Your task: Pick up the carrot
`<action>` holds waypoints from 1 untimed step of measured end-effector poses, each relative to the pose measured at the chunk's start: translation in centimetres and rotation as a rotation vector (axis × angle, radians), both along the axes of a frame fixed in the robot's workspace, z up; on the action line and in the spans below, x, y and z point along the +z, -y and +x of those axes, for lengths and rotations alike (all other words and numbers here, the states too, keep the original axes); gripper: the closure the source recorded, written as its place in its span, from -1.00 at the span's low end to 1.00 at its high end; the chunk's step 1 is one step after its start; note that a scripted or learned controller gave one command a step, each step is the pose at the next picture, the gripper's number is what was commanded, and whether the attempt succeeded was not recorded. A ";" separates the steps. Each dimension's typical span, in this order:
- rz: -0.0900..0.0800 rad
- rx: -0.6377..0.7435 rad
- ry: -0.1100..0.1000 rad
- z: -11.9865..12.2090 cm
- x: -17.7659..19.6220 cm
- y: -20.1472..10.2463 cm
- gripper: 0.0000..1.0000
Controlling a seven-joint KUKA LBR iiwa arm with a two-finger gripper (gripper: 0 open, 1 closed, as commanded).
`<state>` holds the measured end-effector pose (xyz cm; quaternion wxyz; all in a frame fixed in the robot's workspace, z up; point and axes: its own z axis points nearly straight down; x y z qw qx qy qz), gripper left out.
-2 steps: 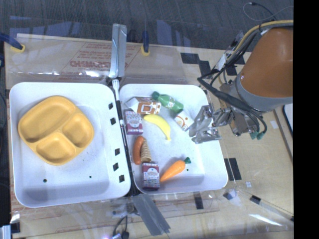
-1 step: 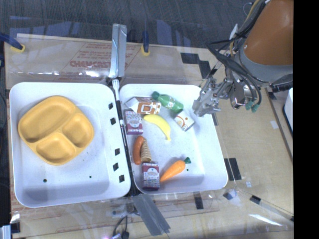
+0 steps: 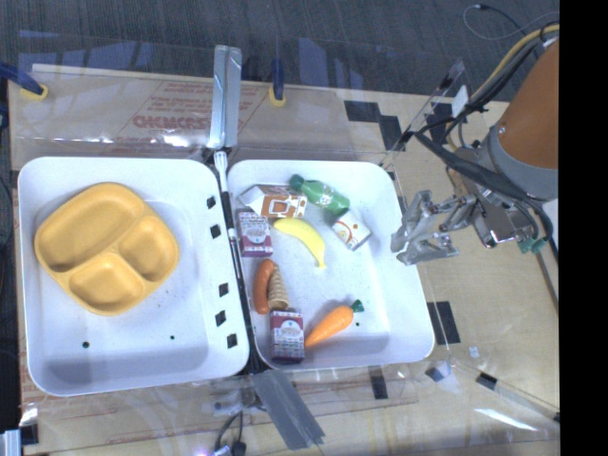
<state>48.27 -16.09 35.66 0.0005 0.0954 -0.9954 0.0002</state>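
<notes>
**Ana:** Camera view has the carrot (image 3: pixel 329 323) in the right bin (image 3: pixel 407 283), near the front wall, orange body slanting with its green top toward the right. The gripper (image 3: pixel 418 236) hangs just outside that bin's right rim, well apart from the carrot, and nothing sits between its fingers. They look parted to me, released.

**Ben:** What worries you from here?

**Ana:** Crowding. A small red carton (image 3: pixel 287 334) lies just left of the carrot's tip, nearly touching it. A finger coming down on that side could land on the carton and shove both along. The carrot is round and tapered, so a pinch off its middle might squirt it out.

**Ben:** And the bin wall?

**Ana:** It is close on the near side. A finger set between carrot and wall has little room, I judge, and may catch the rim.

**Ben:** Anything else close by?

**Ana:** A sausage-like piece (image 3: pixel 263 286) and a banana (image 3: pixel 306 239) lie farther in, with more cartons and a green bottle (image 3: pixel 320 194) at the far end. Those are out of the way.

**Ben:** The surroundings?

**Ana:** Smooth white plastic bins on a pale bench with black tape marks. The left bin (image 3: pixel 57 350) holds a yellow divided tray (image 3: pixel 104 247). Dark carpet beyond the far edge, cables by the arm.
</notes>
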 end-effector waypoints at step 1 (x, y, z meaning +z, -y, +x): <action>0.002 0.265 -0.002 2.1 -2.4 -1.6 1.00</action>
